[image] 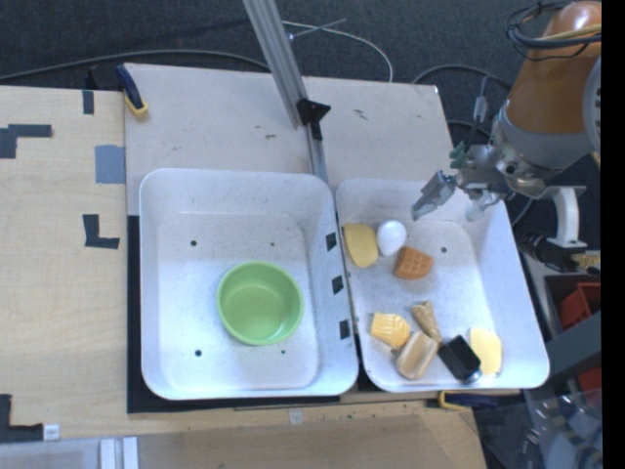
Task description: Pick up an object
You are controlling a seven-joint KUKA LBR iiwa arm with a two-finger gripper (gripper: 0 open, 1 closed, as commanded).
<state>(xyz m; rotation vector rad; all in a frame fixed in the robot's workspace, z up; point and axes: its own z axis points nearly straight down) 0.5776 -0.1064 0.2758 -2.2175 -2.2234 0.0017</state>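
The right bin [508,262] holds several small items: a yellow wedge [360,245], a white egg-shaped piece [392,235], an orange waffle-like piece [413,263], a yellow ridged piece [390,329], a tan cone [427,318], a tan bread-like piece [417,356], a black block [459,358] and a pale yellow piece [486,349]. My gripper [453,200] hangs over the bin's far right corner, above and to the right of the egg. Its two fingers are spread apart with nothing between them.
The left bin [166,262] holds a green bowl [259,303]. A grey metal pole [283,57] slants down to the gap between the bins at the back. A blue and yellow tool [133,93] lies on the bench's far left.
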